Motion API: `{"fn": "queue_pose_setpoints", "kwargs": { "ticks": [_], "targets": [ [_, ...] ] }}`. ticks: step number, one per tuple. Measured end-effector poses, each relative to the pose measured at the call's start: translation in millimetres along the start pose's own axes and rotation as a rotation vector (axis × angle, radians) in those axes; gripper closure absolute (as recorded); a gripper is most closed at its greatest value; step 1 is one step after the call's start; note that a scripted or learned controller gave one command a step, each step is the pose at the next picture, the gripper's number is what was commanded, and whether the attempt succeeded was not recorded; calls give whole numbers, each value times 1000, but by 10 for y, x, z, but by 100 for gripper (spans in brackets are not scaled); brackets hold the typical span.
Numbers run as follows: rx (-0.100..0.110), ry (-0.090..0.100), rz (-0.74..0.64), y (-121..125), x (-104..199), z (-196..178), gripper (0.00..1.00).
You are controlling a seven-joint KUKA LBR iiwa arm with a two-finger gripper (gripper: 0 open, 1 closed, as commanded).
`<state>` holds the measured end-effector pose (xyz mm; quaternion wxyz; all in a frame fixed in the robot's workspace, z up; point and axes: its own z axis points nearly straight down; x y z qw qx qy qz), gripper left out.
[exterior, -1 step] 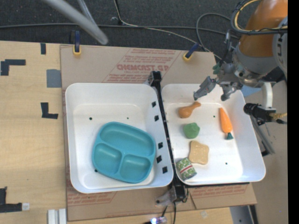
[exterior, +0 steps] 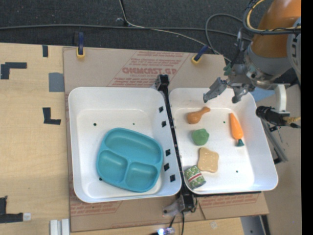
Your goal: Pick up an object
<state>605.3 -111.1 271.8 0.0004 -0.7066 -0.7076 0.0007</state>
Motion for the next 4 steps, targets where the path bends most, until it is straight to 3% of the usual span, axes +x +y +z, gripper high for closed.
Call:
{"fn": "queue_pose_setpoints", "kwargs": {
  "ticks": [3,4],
  "targets": [
    [6,1,0,-131,150,1670,0],
    [1,0,-2,-117,153,1533,100]
  ]
}}
